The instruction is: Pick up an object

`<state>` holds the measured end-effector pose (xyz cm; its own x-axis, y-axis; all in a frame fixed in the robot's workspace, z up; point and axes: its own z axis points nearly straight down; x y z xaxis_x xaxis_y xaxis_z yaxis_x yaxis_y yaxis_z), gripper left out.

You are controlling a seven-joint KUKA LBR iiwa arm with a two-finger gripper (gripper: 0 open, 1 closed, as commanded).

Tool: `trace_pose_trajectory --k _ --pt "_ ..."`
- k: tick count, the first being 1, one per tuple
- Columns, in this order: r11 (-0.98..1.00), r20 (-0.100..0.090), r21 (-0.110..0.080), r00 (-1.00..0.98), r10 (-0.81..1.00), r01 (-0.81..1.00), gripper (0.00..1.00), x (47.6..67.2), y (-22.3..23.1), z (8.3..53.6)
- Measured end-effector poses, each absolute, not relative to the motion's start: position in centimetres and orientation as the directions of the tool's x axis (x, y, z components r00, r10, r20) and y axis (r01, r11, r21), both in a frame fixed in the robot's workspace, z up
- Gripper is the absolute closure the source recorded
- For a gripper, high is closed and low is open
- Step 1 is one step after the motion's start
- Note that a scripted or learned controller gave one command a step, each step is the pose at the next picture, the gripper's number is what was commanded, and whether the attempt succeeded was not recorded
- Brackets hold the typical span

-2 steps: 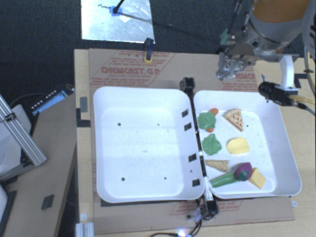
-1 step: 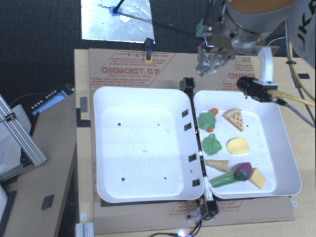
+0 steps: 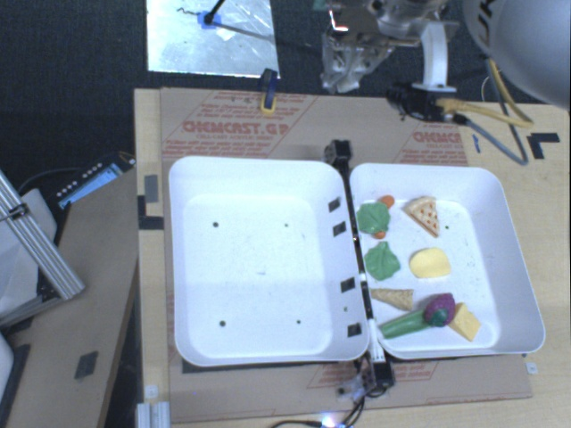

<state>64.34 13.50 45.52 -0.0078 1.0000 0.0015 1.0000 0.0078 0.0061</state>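
The gripper [image 3: 343, 74] hangs at twelve o'clock beyond both bins; finger state: cannot tell. Toys crowd the right bin [image 3: 500, 239] toward nine o'clock.

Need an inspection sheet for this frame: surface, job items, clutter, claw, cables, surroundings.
Surface: cardboard-covered bench bearing left bin and right bin, side by side.
Job's things: all in the right bin: pizza slice, yellow piece, two green leafy pieces, wedge, purple-and-green vegetable, cheese block.
Clutter: yellow-blue clip at bench's far edge.
Claw: claw raised beyond the bins, holding nothing visible; finger state unclear.
Cables: yellow and blue leads at far right.
Surroundings: silver sheet on dark floor; aluminium frame at left.
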Motion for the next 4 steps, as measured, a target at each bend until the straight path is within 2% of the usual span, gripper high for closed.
trace_pose_trajectory --k 1,2,3,4 --pt "0.008 0.003 0.005 -0.008 1.0 1.0 1.0 63.6 17.3 48.5" --pt "0.007 0.002 0.004 -0.007 1.0 1.0 1.0 61.8 20.8 50.4" --pt "0.006 0.001 0.008 -0.006 1.0 1.0 1.0 66.7 21.9 53.5" --pt "0.006 0.001 0.001 -0.006 1.0 1.0 1.0 64.4 23.5 53.6"
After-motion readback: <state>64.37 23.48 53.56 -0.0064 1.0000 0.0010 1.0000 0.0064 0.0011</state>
